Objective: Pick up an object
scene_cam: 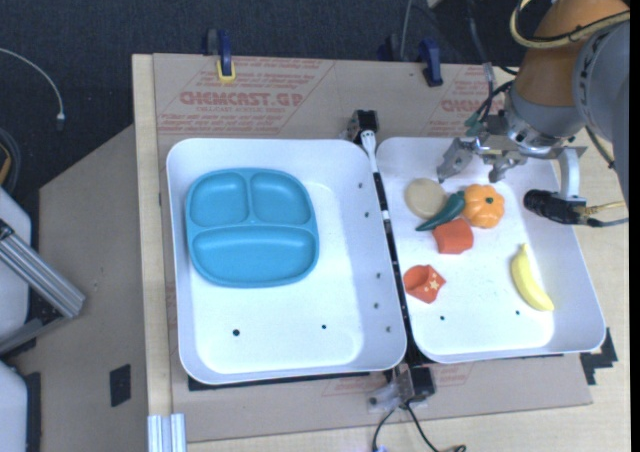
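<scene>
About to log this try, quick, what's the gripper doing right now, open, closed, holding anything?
Gripper: open, holding nothing, above the right bin near the orange.

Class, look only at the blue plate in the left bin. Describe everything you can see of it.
The blue plate is a light blue divided tray with rounded corners, seemingly smooth plastic. It has three compartments: two smaller ones along its far side and one wide one along its near side, split by raised ridges. It lies flat, right way up, in the far-left part of the left bin, resting on the white floor. No food sits in it and nothing else touches it.
</scene>
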Robot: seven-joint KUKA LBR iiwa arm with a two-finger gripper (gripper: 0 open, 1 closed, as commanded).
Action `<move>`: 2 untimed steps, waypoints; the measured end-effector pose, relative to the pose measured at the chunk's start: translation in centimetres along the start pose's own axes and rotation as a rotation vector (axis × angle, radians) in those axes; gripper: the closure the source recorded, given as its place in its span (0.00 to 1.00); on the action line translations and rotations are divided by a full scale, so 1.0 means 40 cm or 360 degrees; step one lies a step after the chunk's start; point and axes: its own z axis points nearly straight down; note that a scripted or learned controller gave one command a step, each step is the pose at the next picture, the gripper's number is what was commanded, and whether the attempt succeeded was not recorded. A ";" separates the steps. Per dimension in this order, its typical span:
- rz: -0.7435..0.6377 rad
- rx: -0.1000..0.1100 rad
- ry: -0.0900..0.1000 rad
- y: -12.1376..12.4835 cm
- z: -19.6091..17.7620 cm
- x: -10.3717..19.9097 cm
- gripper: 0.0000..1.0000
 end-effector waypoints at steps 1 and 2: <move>0.0001 -0.0013 0.0001 0.006 0.111 0.001 0.00; -0.0002 -0.0030 -0.0001 0.013 0.072 0.003 1.00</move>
